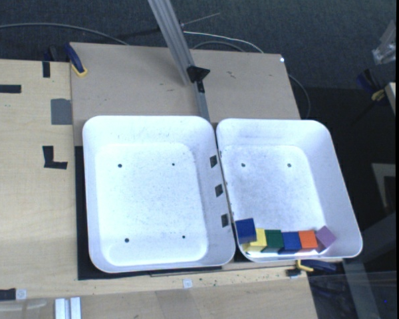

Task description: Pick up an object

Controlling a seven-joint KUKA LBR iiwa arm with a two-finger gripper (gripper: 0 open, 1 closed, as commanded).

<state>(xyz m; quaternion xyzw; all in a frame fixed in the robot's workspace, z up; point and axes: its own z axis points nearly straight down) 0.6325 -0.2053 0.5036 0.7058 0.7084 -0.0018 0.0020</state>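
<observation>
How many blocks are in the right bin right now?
6, all along the right bin's near wall: blue block, yellow block, green block, second blue block, orange block, purple block. More may hide beneath.

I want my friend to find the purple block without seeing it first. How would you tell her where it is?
Look in the right-hand white bin, along its near wall, where a row of coloured blocks sits. The purple block is at the row's far right end, beside the orange block, and it is the only purple one.

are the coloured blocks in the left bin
No, the coloured blocks lie in a row along the near wall of the right bin.
</observation>
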